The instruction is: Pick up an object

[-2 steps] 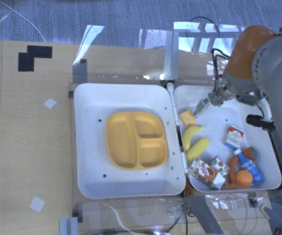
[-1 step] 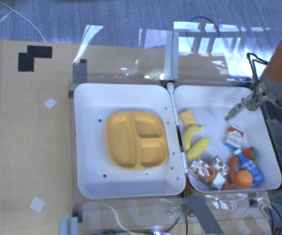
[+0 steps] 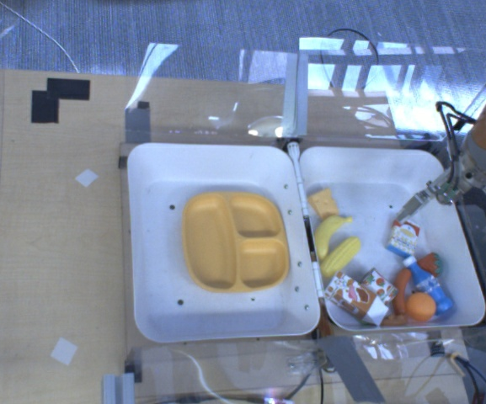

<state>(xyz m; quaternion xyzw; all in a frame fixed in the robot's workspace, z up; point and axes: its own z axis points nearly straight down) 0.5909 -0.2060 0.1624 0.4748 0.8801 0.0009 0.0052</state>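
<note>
Left bin (image 3: 154, 225): holds one yellow tray (image 3: 235, 241), lying flat near the centre, well apart from the arm.

Right bin (image 3: 369, 171): all loose items lie in its lower half. From the left: a cracker (image 3: 323, 203) against the divider; two bananas (image 3: 335, 242) just below it, long axes running from lower left to upper right; a snack box (image 3: 360, 295) near the front wall; a small carton (image 3: 403, 239) toward the right wall; then a cluster at the front right corner — a blue bottle (image 3: 425, 285), an orange (image 3: 421, 307) and a red piece touching them.

Gripper (image 3: 413, 209): enters from the right edge, pointing down and left. Its tip sits just above and right of the carton, near it; contact cannot be confirmed. Nothing shows between the fingers, and whether they are apart or together cannot be told at this size.

Key relation — the carton is the nearest item, lying directly along the gripper's line of approach, down and left of the tip. The likely next move is a short descent onto it. The bottle cluster stands close below, so a drift toward the front could disturb it.
</note>
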